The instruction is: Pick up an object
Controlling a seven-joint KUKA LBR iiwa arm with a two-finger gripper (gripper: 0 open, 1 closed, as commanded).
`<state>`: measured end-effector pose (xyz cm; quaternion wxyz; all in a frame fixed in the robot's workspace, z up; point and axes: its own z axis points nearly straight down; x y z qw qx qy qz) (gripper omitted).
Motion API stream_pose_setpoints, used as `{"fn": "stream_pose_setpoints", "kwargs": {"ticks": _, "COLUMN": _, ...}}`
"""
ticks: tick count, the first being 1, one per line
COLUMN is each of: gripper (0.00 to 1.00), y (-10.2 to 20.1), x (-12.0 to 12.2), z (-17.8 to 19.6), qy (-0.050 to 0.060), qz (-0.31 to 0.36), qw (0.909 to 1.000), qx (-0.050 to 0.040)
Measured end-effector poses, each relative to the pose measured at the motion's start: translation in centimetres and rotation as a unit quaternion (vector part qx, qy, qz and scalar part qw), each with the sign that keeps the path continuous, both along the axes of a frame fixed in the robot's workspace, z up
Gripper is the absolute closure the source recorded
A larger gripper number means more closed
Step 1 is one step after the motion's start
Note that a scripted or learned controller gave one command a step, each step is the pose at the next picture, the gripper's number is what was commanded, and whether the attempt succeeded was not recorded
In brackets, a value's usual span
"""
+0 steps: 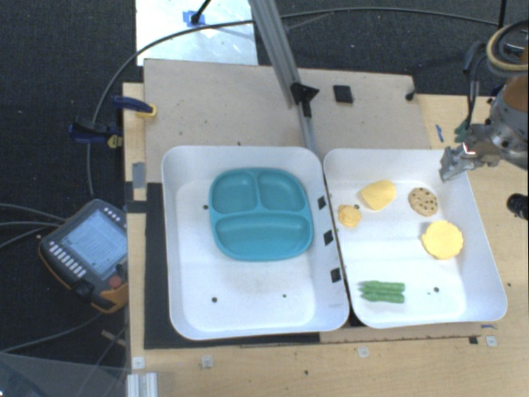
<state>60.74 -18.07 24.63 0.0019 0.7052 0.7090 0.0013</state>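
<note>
On the bench's left edge, partly hanging off it, lies a grey handheld controller (87, 251) with a lit screen. Next comes the left bin (186, 304), and in its upper half a blue divided plate (261, 213), with nothing on it that I can make out.

The right bin (483, 300) holds everything worth picking. Near its left wall sits a small yellow nugget (350, 216), and just beside it, up and to the right, a larger yellow lump (378, 194). Toward the bottom edge lies a bunch of green beans (383, 291), well apart from the rest. Further right a chocolate-chip cookie (423, 200) sits in the upper part of the bin, with a round yellow disc (443, 240) just below it, nearer the right wall.

At the bin's top right corner the gripper (453, 165) hangs over the rim, the arm (504, 98) reaching in behind it. Whether the claw is spread or pressed together cannot be told (it is small and blurred here), and no object is between its parts.

My reading is that this is the approach step: nothing is lifted yet. The cookie is the nearest candidate. The next move would call for travelling inward from the corner, centring over one item, descending to the bin floor and closing on it (the flat disc and cookie look hard to pinch; the lump or the beans may give a better hold).
</note>
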Motion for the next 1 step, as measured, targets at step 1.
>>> {"fn": "stream_pose_setpoints", "kwargs": {"ticks": 1, "gripper": 1.00, "y": 4.41, "x": -1.39, "z": 0.57, "qy": 0.002, "qz": 0.001, "qw": 1.0000, "qx": 0.0006}}
